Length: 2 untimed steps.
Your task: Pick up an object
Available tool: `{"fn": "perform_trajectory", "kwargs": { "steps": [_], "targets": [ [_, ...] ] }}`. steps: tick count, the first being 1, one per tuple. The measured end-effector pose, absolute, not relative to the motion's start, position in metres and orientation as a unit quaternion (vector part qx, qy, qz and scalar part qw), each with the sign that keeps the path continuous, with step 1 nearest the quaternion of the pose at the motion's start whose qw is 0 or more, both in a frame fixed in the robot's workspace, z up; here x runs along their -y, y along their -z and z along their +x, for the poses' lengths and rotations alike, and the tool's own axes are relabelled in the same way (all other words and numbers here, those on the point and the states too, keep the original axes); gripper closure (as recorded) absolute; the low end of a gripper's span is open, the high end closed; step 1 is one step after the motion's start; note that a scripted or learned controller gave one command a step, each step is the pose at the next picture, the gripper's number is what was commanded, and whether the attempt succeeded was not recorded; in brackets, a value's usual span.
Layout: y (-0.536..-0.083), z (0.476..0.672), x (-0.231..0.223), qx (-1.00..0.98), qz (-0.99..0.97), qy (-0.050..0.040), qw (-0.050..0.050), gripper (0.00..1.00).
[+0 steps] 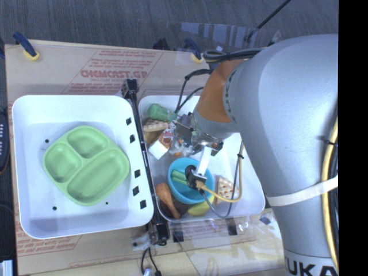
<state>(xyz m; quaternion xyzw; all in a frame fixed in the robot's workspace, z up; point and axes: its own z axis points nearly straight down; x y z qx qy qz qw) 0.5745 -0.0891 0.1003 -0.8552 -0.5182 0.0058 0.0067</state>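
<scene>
A small red piece point(167, 138) lies in the right bin point(255, 199), just to the view's left of the gripper point(183, 135) and partly hidden under it. It is too small and too covered to tell its long axis or which way it points. The gripper hangs low over this clutter. Whether it is open or closed I cannot tell, and nothing can be seen held in it.

Just beyond the red piece, further left of the gripper and a little nearer the camera, sits a white block point(156, 149), turned cornerwise to the bin wall. Left of the gripper and further from the camera lies a tan roll point(152, 126). A green lump point(158, 112) lies beyond that, near the bin's far end.

On the camera side of the gripper stands a blue bowl point(185, 195). A green stick point(178, 178) lies in it, its long axis roughly across the view. An orange piece point(163, 193) rests against the bowl's left side, its long axis slanting from upper left to lower right. A yellow piece point(199, 209) touches the bowl's near edge, and a cracker point(224, 187) lies just right of the bowl.

The grey arm point(276, 125) covers the bin's right part. Well to the gripper's left, the left bin point(23, 154) holds a green divided plate point(86, 164).
</scene>
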Motion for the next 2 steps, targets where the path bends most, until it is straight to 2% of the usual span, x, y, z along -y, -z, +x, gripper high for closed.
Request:
{"fn": "perform_trajectory", "kwargs": {
  "steps": [1, 2],
  "targets": [
    [-0.1932, 0.5533, 0.0527, 0.442, -0.897, -0.0032, 0.002, 1.00],
    [-0.1908, 0.5545, 0.0471, 0.370, -0.929, -0.0042, 0.001, 1.00]
  ]
}}
